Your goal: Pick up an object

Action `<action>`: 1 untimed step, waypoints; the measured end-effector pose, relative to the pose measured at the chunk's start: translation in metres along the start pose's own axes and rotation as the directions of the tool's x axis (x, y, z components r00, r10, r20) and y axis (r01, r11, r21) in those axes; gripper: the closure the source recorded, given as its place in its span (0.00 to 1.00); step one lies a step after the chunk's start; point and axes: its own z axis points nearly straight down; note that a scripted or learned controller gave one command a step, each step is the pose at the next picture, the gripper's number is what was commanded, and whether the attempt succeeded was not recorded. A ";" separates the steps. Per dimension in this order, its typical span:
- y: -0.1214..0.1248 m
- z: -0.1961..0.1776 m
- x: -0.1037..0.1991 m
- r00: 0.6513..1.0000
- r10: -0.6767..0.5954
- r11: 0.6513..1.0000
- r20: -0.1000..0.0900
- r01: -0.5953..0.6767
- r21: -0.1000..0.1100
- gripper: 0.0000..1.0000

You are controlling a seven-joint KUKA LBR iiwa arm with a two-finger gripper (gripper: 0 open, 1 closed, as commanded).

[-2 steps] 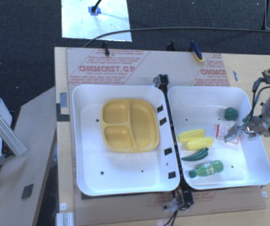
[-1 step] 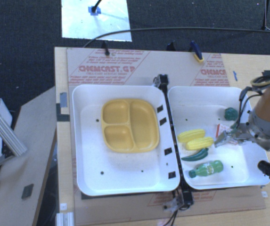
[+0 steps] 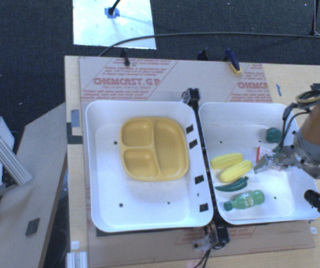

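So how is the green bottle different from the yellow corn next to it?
The green bottle is green with an orange cap, while the yellow corn is yellow all over. The green bottle looks smooth and narrows to a neck, while the yellow corn is a plump cob with rounded ends. The green bottle lies nearer the front edge of the right bin than the yellow corn. Both lie on their sides in that bin.

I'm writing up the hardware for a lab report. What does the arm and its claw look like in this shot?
The arm enters from the right edge: a rounded, bulky body with an orange band and a grey section below it toward the wrist. A pale cable loops over its top, and a dark cable curves down its near side. The claw is small, metallic grey, with thin fingers; finer detail is too blurred to tell.
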 end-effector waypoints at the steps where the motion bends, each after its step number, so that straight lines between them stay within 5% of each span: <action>1: 0.003 -0.013 -0.003 1.000 0.002 1.000 0.010 -0.001 -0.013 1.00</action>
